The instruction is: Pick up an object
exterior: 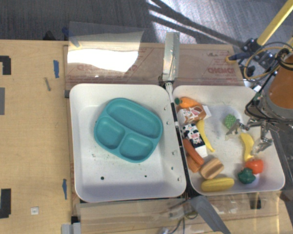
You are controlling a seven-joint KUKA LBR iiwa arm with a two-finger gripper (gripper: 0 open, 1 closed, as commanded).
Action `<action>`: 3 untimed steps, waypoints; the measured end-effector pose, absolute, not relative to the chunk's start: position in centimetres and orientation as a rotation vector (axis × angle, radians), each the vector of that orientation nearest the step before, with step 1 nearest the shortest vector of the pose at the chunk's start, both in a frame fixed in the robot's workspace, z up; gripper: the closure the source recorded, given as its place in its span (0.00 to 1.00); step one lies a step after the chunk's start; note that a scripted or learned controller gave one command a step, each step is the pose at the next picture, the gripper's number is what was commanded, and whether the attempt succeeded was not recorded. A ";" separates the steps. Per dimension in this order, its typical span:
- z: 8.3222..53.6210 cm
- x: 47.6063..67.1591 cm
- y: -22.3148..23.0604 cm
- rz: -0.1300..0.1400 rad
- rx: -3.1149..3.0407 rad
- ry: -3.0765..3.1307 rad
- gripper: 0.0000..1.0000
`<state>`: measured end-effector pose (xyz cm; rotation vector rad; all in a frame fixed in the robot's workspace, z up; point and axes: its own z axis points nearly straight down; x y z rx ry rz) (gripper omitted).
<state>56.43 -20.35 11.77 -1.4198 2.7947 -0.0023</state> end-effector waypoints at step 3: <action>9.0 56.9 -11.0 -0.008 -0.889 2.997 0.00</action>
